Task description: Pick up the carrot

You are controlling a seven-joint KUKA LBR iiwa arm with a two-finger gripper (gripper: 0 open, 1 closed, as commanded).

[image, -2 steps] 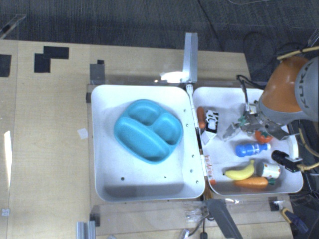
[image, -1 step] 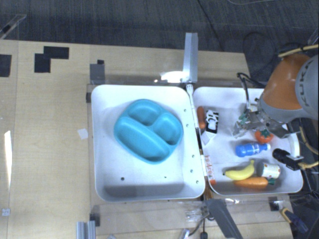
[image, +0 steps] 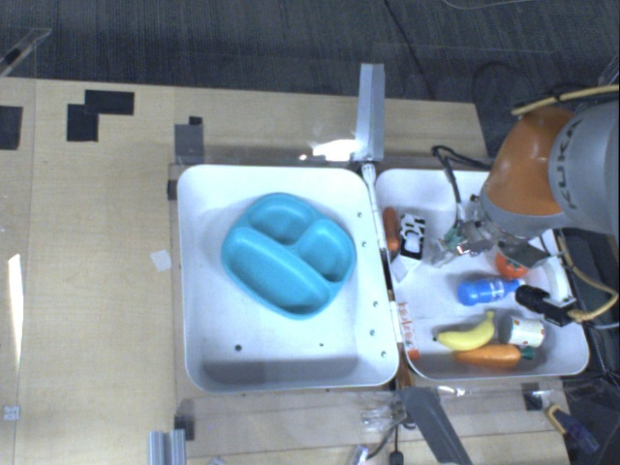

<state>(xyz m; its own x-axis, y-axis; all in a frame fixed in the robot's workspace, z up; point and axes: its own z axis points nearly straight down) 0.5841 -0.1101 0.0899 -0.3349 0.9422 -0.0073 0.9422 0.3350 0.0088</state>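
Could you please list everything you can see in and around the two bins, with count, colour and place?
left bin: one, white, left half of the bench
divided plate: one, blue, three compartments, in the left bin
right bin: one, white, beside the left bin
carrot: one, orange, along the right bin's near wall
banana: one, yellow, just behind the carrot
bottle: one, blue, middle of the right bin
sausage-like item: one, reddish-orange, at the right bin's left wall
black and white item: one, next to the sausage-like item
arm: one, grey with orange band, over the right bin
gripper: one, metal, above the right bin's middle
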